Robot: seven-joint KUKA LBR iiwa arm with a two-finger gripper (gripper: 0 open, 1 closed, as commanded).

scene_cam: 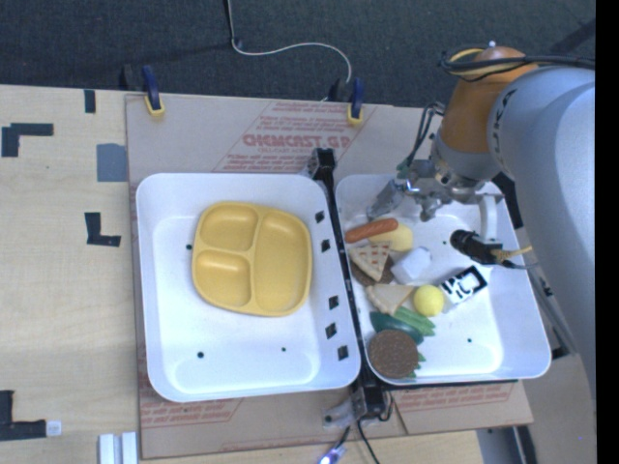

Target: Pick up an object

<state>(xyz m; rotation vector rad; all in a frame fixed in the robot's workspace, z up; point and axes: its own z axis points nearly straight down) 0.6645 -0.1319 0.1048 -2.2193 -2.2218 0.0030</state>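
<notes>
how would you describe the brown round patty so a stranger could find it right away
Start at the right white bin, the one crowded with toy food, not the bin holding the yellow divided plate. Go to its near edge, below the yellow lemon and the green leafy piece. The brown patty is a flat, dark, speckled disc, the only round brown item there.

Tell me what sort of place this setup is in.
Most likely a robotics lab bench for grasping trials. Two white bins sit clamped on a cardboard sheet, one holding toy food such as a hot dog and a lemon, with the gripper above.
</notes>
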